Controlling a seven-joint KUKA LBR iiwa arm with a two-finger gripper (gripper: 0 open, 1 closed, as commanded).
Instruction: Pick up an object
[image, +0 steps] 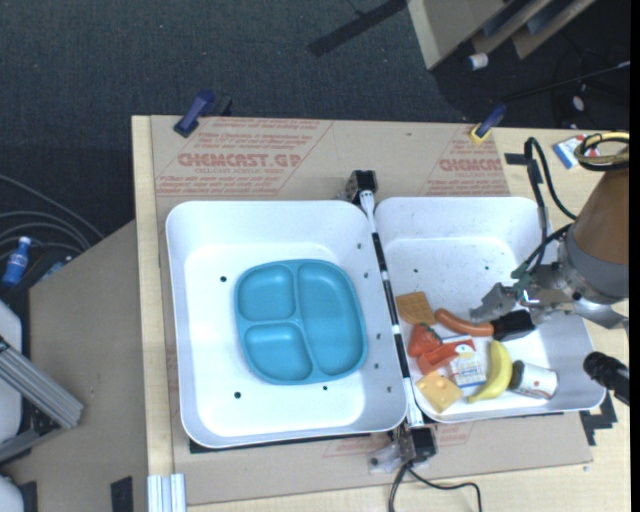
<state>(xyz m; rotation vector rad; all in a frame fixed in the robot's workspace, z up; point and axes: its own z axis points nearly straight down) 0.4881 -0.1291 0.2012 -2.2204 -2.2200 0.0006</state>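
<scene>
Orange sausage (463, 322) just beside gripper (503, 305)

The bench (300, 150) is a flat board faced with tan protective paper bearing red printed lettering, and it carries two shallow white bins set side by side with their inner rims touching along a dark centre strip. The left bin (195, 300) and the right bin (450, 225) rest directly on the board surface. Two clamps sit at the far edge of the board: a blue clamp (193, 114) at the left corner and a yellow-and-blue clamp (488, 123) toward the right.
</scene>
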